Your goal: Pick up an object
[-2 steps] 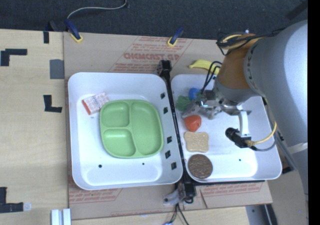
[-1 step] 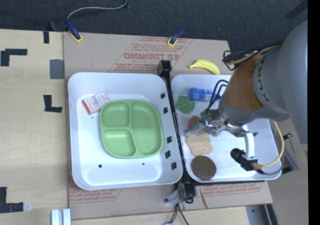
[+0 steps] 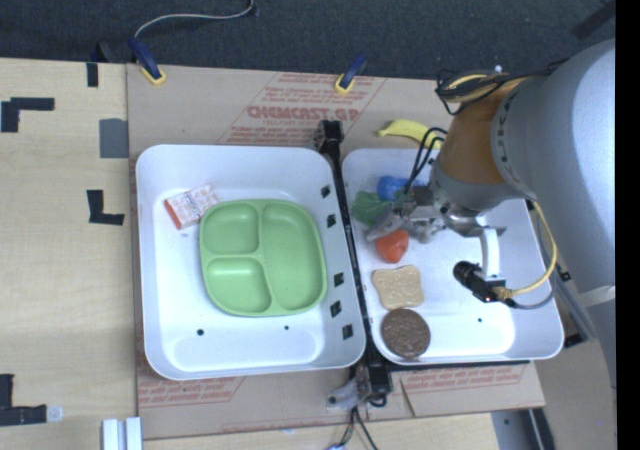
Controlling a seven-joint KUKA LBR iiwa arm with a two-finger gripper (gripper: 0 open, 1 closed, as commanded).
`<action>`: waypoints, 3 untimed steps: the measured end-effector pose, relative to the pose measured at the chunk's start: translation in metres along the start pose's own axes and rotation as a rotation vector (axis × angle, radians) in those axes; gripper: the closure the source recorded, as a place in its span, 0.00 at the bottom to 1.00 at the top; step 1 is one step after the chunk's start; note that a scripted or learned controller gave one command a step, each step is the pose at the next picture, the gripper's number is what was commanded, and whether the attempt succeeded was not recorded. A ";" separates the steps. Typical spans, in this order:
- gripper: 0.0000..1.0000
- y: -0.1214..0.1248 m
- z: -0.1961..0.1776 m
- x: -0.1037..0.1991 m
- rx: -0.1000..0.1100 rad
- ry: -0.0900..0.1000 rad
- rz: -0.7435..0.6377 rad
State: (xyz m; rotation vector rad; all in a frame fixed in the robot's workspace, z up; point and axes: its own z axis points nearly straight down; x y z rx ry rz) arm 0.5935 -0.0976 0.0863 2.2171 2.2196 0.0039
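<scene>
Centrally, claw (image 3: 398,223) crowds orange piece (image 3: 392,245); right bin (image 3: 520,333) corner lies open.

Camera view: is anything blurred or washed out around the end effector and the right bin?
Camera view: the end effector looks soft and smeared over the orange piece; the arm nearest the lens is out of focus; the right bin reads bright white with faint shadows; the green plate stays fairly sharp.
</scene>
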 end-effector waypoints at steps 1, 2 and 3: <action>0.00 0.002 0.000 0.000 0.003 0.001 0.001; 0.00 -0.012 0.000 -0.002 -0.002 -0.001 0.000; 1.00 -0.013 -0.010 -0.002 0.000 -0.002 0.000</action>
